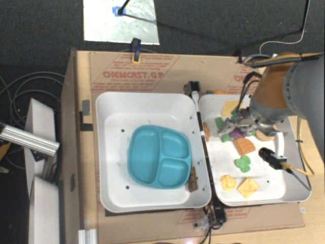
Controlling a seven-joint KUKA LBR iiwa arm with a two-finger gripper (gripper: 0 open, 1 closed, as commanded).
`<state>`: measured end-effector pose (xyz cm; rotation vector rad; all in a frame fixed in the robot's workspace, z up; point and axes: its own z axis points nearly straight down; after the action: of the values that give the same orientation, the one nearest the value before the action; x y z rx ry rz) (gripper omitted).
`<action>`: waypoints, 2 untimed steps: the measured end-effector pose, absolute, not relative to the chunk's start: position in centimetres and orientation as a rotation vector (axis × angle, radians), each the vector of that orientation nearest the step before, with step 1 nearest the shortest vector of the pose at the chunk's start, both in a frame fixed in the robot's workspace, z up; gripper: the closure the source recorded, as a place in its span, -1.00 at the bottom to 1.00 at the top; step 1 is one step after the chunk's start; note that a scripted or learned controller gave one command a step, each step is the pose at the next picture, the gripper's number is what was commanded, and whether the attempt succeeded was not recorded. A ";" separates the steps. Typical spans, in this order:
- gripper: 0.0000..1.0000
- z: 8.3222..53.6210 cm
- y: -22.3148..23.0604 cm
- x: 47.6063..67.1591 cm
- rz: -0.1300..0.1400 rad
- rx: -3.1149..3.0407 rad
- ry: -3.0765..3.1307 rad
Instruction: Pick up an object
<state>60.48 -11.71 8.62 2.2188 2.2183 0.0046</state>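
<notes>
Gripper (pixel 234 127) low in the right bin (pixel 292 187), over a purple piece (pixel 236 133) with an orange block (pixel 245 146) just below it toward the near rim. Whether it is open or shut cannot be told; nothing visibly held.

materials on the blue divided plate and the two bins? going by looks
Blue divided plate: looks like molded plastic, with a uniform teal colour, soft rounded compartment ridges and a dull satin sheen. Left bin and right bin: likely thin formed plastic, though enamelled metal can't be ruled out. They are plain white with rounded corners and a smooth, slightly glossy surface.
</notes>
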 end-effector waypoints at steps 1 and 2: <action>-1.00 8.6 -11.9 64.7 0.006 2.212 2.224; -1.00 14.4 -15.6 55.6 -0.003 2.227 2.215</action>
<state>55.65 -15.63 14.36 2.2268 2.2154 -0.0027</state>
